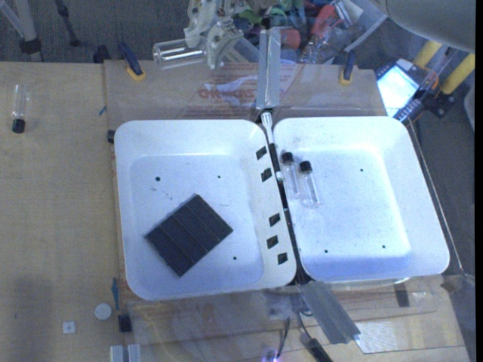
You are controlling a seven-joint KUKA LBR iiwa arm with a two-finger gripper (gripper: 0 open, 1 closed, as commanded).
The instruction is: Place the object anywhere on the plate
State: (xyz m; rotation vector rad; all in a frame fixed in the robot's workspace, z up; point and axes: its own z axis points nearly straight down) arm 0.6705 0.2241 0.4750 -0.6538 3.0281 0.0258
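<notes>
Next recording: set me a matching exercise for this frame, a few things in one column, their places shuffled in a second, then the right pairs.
Things:
1. dark ridged plate
2. two clear vials with black caps
3. single vial with black cap
4. row of black tabs

Places:
A. on the bench, far left of the bins
B. left part of the right bin
C. along the right rim of the left bin
D. floor of the left bin

Pairs: 1-D, 2-B, 3-A, 4-C
</notes>
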